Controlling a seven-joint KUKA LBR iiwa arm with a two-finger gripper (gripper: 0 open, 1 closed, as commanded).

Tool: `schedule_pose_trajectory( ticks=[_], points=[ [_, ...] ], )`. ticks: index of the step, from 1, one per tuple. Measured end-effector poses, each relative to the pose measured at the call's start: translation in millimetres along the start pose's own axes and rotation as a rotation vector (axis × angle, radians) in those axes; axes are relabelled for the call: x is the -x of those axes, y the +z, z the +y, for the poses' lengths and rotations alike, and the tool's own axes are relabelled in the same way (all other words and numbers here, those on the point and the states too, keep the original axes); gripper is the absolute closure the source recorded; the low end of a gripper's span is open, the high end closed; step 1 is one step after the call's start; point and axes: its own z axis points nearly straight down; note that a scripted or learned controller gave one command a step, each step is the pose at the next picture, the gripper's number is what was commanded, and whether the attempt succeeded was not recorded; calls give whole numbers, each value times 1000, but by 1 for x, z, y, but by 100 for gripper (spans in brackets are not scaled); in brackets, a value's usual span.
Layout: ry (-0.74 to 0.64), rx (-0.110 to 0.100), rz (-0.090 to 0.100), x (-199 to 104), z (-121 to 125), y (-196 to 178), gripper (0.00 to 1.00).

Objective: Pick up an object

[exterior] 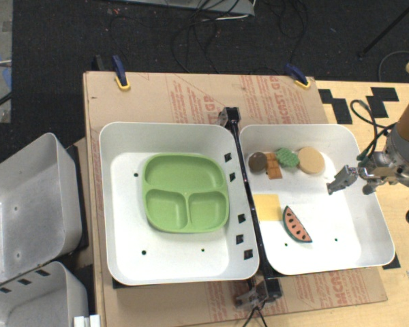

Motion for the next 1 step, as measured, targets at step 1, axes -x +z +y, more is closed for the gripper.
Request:
schedule_pose_trajectory(
  ticks=[1],
  points=[
    [3,-6,2,-1,0,64,0]
  ],
)
